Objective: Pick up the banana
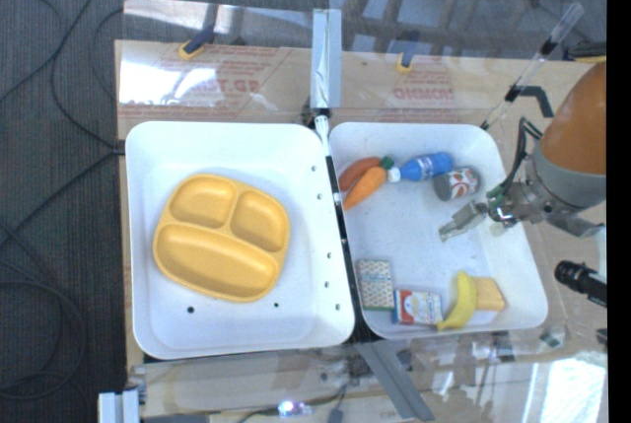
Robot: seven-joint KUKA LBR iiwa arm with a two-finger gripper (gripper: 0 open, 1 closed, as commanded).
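Observation:
A yellow banana (pixel 459 302) lies curved at the front of the right bin (pixel 434 258), between a small carton (pixel 417 306) and a yellow block (pixel 487 295). My gripper (pixel 461 221) hangs over the right side of the same bin, a little behind the banana and apart from it. Its grey fingers (pixel 455 226) point left and have nothing between them.
At the back of the right bin lie two carrots (pixel 361 180), a blue bottle (pixel 424 167) and a small can (pixel 458 183). A patterned sponge (pixel 375 283) sits at the front left. The left bin (pixel 143 313) holds a yellow divided plate (pixel 222 236).

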